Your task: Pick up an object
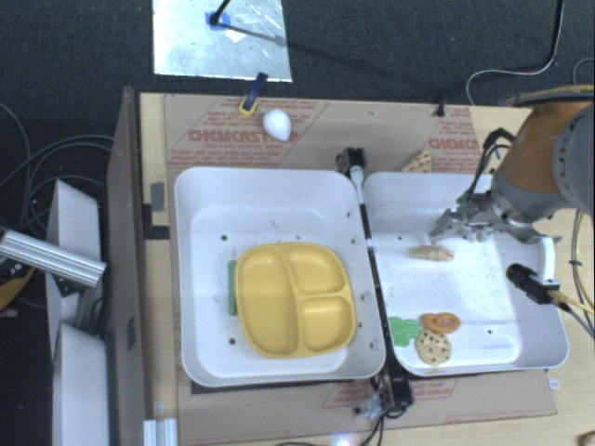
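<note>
Camera view: left bin (pixel 200 249) holds a yellow divided plate (pixel 296 298); right bin (pixel 539 342) holds cookies (pixel 434 337) and a pale pastry (pixel 431 253), long axis left-right, just below the gripper (pixel 448 226), grip state unclear

Yellow tray (pixel 295 297) in left bin (pixel 270 189)

Cardboard-topped bench (pixel 307 124) with two white bins (pixel 200 249) and white egg (pixel 277 124).

Yellow plate (pixel 296 298) crowds left bin (pixel 200 249).
</note>
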Controlling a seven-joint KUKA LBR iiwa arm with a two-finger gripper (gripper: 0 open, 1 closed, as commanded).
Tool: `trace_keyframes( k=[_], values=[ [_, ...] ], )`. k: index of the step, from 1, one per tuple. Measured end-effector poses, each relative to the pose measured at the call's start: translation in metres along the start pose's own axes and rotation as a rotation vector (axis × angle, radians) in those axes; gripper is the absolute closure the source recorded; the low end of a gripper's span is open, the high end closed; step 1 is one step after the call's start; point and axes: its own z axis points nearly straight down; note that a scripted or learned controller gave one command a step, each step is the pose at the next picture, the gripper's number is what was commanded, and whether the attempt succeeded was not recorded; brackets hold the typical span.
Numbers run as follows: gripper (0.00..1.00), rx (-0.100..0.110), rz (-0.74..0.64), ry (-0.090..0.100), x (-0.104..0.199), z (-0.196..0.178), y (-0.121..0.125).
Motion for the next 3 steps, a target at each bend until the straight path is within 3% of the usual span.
trace_keyframes(
  k=[1,2,3],
  values=[
    [0.00,0.023,-0.008,0.006,0.051,-0.016,-0.007],
    [0.00,0.019,-0.007,0.006,0.083,-0.107,-0.057],
    [0.00,0.032,0.002,0.005,0.063,-0.039,-0.105]
  ],
)
